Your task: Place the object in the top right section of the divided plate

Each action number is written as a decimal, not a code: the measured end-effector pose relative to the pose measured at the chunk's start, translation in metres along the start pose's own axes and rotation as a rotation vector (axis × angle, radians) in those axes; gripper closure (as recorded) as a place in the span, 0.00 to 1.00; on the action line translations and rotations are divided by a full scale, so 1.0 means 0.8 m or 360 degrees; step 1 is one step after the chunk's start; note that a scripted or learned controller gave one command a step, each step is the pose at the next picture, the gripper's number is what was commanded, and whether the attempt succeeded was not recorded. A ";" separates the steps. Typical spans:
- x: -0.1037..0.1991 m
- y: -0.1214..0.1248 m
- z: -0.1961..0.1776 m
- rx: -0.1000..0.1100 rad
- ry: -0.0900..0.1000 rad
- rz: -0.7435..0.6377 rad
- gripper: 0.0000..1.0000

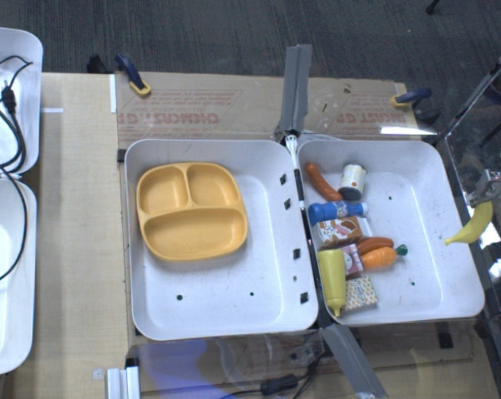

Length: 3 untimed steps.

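A yellow divided plate (192, 210) lies in the upper left of the left bin (217, 306). It has two small sections at the top and one long section below, and nothing lies in any of them. A yellow banana (474, 225) hangs over the right rim of the right bin (424, 298). Its upper end sits between the fingers of my gripper (484, 199), which reaches in at the view's right edge. The gripper is shut on the banana, far to the right of the plate.
Along the right bin's left side lie a sausage (321, 181), a white can (352, 179), a blue bottle (337, 212), a carrot (380, 257), a yellow squeeze bottle (333, 278) and small packets. A grey post (296, 90) stands behind the bins' shared wall. Clamps (132, 75) hold the cardboard.
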State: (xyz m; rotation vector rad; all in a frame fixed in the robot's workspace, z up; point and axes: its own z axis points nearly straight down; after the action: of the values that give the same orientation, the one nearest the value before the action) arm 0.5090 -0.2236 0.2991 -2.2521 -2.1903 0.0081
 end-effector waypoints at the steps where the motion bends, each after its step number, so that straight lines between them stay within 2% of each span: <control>1: 0.002 -0.038 -0.036 -0.0002 0.0003 0.0477 1.00; 2: 0.011 -0.039 -0.038 0.0000 0.0003 0.0425 1.00; 3: 0.015 -0.039 -0.017 0.0002 0.0004 0.0474 1.00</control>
State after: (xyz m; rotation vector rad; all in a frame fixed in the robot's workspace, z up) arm 0.4782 -0.2104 0.3125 -2.5507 -1.8311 0.0063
